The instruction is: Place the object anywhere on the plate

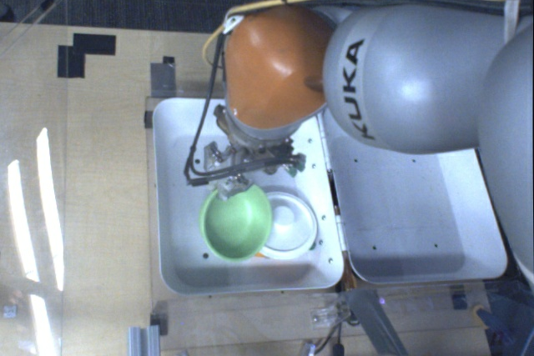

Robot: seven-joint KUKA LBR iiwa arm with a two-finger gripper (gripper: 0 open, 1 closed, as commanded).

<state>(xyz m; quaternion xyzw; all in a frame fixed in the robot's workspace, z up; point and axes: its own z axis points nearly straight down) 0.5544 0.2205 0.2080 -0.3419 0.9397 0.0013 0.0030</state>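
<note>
Crowding the left shallow white plastic bin (167, 204), the grey arm with its orange band (275, 67) hangs over the bin's twelve o'clock half, its pincer (236, 183) just above a round light-green plastic bowl (236, 223); whether the pincer is apart or together I cannot tell. The bowl sits toward six o'clock, overlapping the nine o'clock rim of a round white plate (294, 223). Bare floor lies along the bin's nine o'clock wall. The right white bin (417, 213) sits at three o'clock on the pale wooden tabletop (83, 179).

Green bowl (237, 223), white plate (292, 223), white bins (171, 204).
</note>
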